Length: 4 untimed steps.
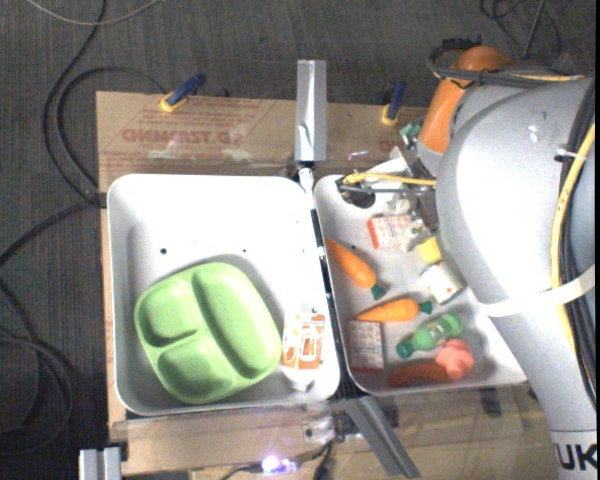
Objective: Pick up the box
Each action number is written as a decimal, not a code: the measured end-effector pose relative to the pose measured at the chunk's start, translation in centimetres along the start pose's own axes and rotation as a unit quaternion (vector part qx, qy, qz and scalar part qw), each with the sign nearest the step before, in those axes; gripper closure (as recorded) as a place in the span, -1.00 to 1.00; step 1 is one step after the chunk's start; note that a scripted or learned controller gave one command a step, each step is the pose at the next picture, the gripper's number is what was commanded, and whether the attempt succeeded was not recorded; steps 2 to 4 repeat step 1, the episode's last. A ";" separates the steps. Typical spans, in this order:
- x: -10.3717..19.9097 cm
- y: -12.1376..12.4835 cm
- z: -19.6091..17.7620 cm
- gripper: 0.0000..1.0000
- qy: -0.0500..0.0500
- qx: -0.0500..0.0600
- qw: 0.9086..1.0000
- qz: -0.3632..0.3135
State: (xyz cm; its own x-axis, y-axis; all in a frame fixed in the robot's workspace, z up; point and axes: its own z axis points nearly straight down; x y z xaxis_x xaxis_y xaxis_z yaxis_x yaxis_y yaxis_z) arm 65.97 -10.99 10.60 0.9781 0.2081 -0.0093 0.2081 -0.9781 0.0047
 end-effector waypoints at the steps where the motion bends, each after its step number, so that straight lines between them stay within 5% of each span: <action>1: -0.1 0.0 0.0 -1.00 -0.002 0.000 1.000 0.000; 4: -0.1 0.0 0.0 -1.00 -0.002 0.000 1.000 0.000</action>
